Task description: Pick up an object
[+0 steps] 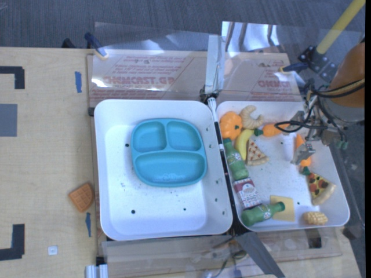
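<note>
My gripper [305,149] hangs low over the right side of the right bin [342,198], reaching in from the right. A small orange toy piece [305,163] lies just below its tip, and another bit of orange [299,139] shows beside it. Toy food lies around the bin: an orange pumpkin [231,124], a banana [243,141], a pizza slice [255,153], a carrot [270,130], a tan ginger-like piece [251,116], two green bottles [235,161] [257,214], a cheese wedge [282,207], a corn cob [315,217] and a second pizza slice [319,186].
The left bin [110,172] holds a blue divided plate [168,152]. A waffle-like toy [82,196] lies on the wooden bench to the left of the bins. Cables [324,106] and a yellow rod [342,19] hang at the upper right.
</note>
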Motion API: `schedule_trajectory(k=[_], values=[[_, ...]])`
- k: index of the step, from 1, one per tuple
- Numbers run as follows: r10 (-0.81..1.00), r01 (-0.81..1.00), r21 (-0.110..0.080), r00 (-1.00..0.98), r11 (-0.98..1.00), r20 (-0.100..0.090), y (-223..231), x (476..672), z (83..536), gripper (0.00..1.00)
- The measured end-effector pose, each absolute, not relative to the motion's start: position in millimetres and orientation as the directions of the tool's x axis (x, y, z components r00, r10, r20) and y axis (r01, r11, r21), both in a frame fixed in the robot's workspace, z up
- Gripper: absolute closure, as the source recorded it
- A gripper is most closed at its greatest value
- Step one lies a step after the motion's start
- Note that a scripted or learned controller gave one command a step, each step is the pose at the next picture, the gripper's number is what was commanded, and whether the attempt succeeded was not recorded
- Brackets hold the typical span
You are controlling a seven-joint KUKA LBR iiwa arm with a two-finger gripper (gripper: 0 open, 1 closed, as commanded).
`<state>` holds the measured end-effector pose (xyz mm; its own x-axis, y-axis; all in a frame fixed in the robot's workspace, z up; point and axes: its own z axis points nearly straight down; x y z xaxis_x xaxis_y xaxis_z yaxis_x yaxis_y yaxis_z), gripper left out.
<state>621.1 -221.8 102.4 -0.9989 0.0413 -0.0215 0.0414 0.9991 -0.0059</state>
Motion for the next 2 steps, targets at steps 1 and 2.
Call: schedule_trajectory(k=[1,2], values=[[0.056,0.056,-0.001,-0.998,0.998,-0.009,-222,618.4,88,0.00],[0.054,0.055,-0.006,-0.998,0.998,-0.025,-222,622.9,103,1.00]])
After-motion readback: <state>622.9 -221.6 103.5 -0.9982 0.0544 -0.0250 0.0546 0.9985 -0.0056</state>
